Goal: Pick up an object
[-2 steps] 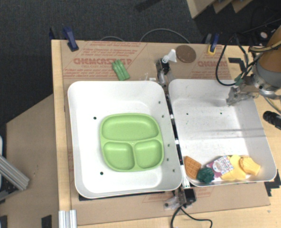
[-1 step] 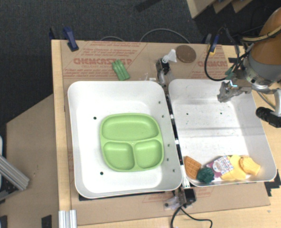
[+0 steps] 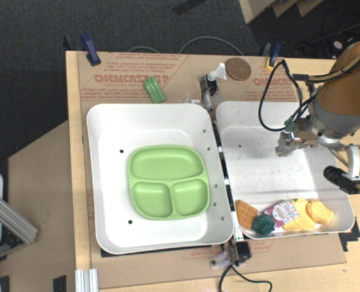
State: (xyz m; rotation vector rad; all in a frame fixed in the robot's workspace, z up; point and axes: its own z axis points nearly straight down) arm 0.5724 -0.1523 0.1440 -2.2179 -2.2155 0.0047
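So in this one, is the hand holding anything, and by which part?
Nothing is held: the hand hangs over bare bin floor in the right bin, apart from the toys piled at its near edge.

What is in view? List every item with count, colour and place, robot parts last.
bins: 2, white, side by side on the bench
divided plate: 1, light green, in the left bin
toy pile: several, yellow, pink, dark green, tan, near edge of the right bin
green object: 1, on the bench behind the left bin
brown disc: 1, bench's far edge
arm: 1, grey and orange, from the right
gripper: 1, over the right bin
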